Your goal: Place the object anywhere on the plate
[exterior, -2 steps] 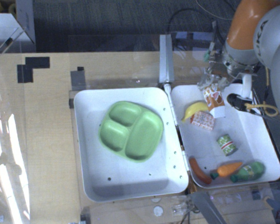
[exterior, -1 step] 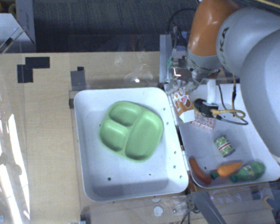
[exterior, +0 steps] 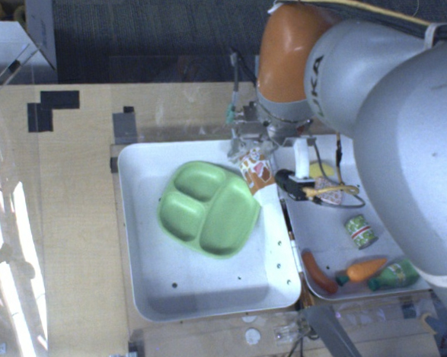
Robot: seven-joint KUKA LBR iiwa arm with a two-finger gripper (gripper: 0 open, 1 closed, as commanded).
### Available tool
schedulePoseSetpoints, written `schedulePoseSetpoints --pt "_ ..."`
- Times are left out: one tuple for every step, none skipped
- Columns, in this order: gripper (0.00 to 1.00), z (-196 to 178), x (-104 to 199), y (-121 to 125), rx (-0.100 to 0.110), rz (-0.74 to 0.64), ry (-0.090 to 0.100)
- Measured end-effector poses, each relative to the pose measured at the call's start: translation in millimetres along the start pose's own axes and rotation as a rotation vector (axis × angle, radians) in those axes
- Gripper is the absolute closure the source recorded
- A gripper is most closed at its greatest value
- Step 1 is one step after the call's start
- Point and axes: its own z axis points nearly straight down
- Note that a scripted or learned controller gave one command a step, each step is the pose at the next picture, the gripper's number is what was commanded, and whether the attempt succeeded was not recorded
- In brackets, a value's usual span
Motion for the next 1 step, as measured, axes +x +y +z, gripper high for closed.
schedulePoseSetpoints --pt "0.00 -0.2 -0.2 0.1 0.000 0.000 0.000"
